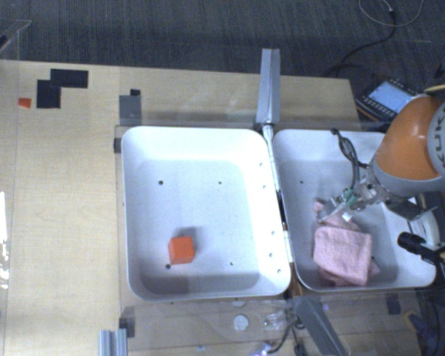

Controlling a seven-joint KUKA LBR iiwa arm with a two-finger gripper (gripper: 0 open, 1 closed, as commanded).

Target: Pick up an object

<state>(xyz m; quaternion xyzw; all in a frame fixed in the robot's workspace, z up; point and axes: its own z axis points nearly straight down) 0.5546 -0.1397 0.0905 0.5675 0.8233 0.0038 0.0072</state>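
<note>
The two-finger gripper (346, 201) is being held low over the right-hand white bin (305, 154), just above the folded pink cloth (343, 254) — apparently the intended pick. Nothing is being seen between the jaws; their spacing cannot be told. A small orange block (182, 249) is lying in the left-hand white bin (144, 162) — well apart.

You can't read the gripper (340, 210) tip: too small & cluttered w/ cables to tell how it stands against the pink cloth (343, 254). Arm (415, 143) is cut off by the right edge and covers the right bin's (304, 154) far-right corner. Desk (59, 221) runs off left & bottom.
</note>
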